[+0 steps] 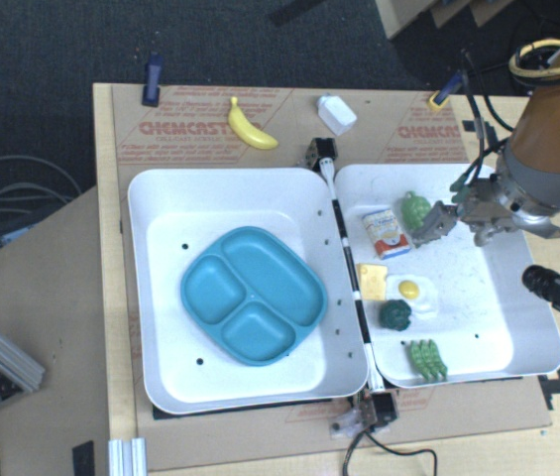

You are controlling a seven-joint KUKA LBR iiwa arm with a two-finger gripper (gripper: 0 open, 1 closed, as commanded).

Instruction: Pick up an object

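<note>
Nearest the camera, at the near edge of the right bin, you see a ridged green piece, lying with its long axis running near to far. Just beyond it sits a dark green broccoli-like lump, touching or almost touching a fried egg; a yellow cheese-like square lies just left of the egg, by the divider between the bins.

Farther back: a small red-and-white carton, tilted, and a light green rounded item just right of it. No target is specified, so any of these counts.

Gripper hangs over the far part of the right bin, reaching in from the right, its tip just beside the light green item and near the carton. You cannot tell from this angle how far apart its jaws stand, and nothing shows as held.

Key relation: the light green item lies just left and slightly far of the gripper tip, the closest candidate; the carton is next, further left. The egg cluster lies nearer you, well off the tip's line.

Left bin holds a blue divided tray. On the tabletop beyond the bins: a banana and a small white block.

Judgement: approach stage, no grasp yet.
</note>
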